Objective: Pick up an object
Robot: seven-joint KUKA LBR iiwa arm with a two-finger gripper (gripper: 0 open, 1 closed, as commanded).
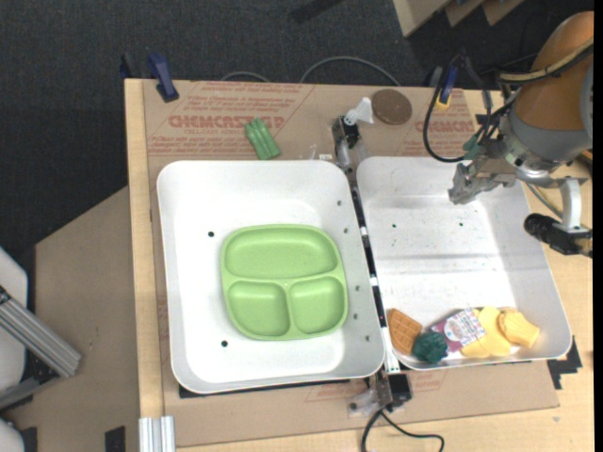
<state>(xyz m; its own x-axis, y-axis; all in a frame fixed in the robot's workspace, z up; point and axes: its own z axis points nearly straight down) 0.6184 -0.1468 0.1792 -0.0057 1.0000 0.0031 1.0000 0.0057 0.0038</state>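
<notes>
Several toys [466,332] at right bin's [528,252] near edge, gripper [464,188] well apart, seemingly empty

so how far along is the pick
Nothing looks picked yet. The gripper is at the far edge of the right bin, apart from the toys heaped at the bin's near edge. The green tray lies in the left bin. Left to do: reach the toys, grasp one, lift.
</notes>
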